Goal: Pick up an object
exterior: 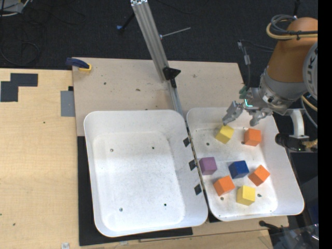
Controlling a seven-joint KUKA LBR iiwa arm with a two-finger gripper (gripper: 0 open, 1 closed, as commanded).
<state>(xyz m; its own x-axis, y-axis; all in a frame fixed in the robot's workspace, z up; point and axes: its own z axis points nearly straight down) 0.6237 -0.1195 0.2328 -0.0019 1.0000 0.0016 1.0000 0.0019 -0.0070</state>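
You see the tool (244, 114) hanging over the far end of the right bin (290, 201), with its two fingers spread apart and nothing between them; one finger points down toward the yellow cube (225, 134) and the other toward the orange cube (252, 137), both near the far edge of that bin. Further toward the near edge lie a purple cube (208, 165), a blue cube (238, 169), two more orange cubes (259, 175) (224, 184) and a second yellow cube (246, 194). The left bin (136, 175) stands just beside it on the counter (36, 154).
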